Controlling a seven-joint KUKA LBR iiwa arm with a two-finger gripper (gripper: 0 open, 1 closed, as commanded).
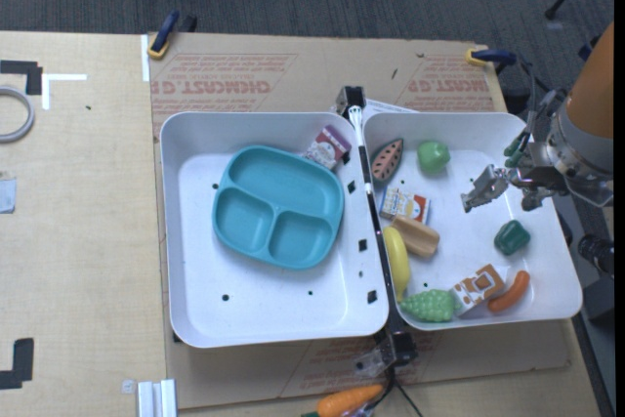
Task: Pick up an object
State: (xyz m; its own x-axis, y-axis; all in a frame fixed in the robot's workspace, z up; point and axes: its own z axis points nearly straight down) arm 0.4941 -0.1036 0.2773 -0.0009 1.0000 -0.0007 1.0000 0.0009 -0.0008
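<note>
My gripper hangs over the right part of the right bin, open, with nothing between its fingers. One grey finger points left toward the bin's middle. Just below the gripper lies a dark green pepper. Further left sit a green apple, a striped brown piece, a small carton, a bread roll and a banana. Along the bin's front lie a green bumpy vegetable, an orange-white box and an orange sausage.
The left bin holds a teal divided plate and a small wrapped packet at its back right corner. A black clip strip joins the two bins. An orange carrot-like toy lies on the bench in front.
</note>
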